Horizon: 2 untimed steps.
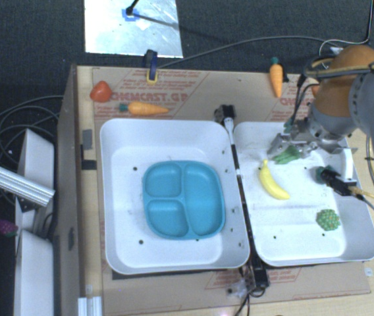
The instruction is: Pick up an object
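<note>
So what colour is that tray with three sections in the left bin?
Light blue; the divided plastic tray shows clearly in the camera view.

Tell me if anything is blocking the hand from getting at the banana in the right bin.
Nothing visible blocks it. The banana lies in the open on the floor of the right bin. The hand is just above it in the view, at a green object. The green ball lies well clear.
</note>
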Motion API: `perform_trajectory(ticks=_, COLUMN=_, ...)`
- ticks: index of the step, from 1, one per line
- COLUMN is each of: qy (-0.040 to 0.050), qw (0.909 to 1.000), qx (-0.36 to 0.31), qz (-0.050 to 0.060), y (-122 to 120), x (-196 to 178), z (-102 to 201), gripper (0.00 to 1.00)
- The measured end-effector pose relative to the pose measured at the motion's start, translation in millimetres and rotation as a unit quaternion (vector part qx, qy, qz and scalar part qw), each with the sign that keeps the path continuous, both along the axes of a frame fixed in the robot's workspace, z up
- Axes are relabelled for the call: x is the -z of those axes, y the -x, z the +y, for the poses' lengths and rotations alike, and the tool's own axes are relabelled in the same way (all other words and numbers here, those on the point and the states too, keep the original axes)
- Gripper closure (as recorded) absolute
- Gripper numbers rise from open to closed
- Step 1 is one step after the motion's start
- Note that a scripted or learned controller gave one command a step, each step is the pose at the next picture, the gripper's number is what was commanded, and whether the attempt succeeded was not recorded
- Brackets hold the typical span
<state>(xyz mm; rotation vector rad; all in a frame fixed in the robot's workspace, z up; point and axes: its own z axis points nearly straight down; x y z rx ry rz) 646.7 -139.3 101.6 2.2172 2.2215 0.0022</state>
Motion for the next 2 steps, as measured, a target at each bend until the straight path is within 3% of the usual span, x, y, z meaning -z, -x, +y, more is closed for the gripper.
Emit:
perform_trajectory(ticks=1, qy=-0.0013, qw=1.0, qx=-0.002, qz=0.002, y=22, x=18, z=58, gripper=0.0)
perform_trajectory(ticks=2, qy=-0.0004, qw=1.0, qx=-0.002, qz=0.0, y=21, x=6, z=56, gripper=1.0)
